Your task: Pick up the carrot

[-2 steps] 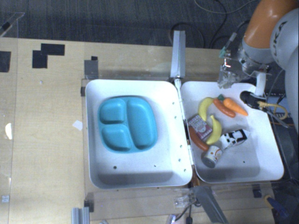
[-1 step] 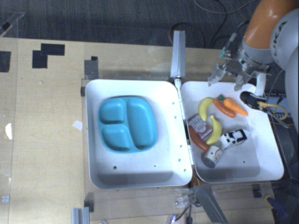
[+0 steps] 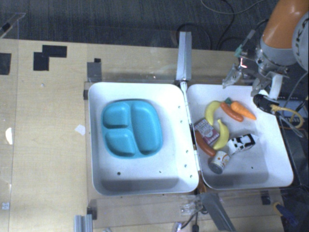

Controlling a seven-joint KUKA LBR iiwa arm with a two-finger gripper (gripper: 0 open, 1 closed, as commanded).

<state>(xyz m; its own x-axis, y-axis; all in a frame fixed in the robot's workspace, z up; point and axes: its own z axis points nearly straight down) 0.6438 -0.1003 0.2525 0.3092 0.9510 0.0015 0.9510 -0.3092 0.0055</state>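
Note:
The carrot (image 3: 237, 110) is orange with a small green top and lies flat in the upper middle of the right bin (image 3: 270, 173), right next to a yellow banana (image 3: 216, 123). My gripper (image 3: 245, 81) hangs above the bin's far rim, up and slightly right of the carrot and apart from it. Its two fingers are spread open with nothing between them. Above the gripper rises the arm's orange band (image 3: 285, 18).
Below the carrot, the right bin also holds a pink packet (image 3: 206, 130), a brown sausage (image 3: 204, 145), a small can (image 3: 219, 162) and a black-and-white cow toy (image 3: 241, 143). A blue divided plate (image 3: 131, 128) lies in the left bin (image 3: 145, 182). Cables trail at the right edge.

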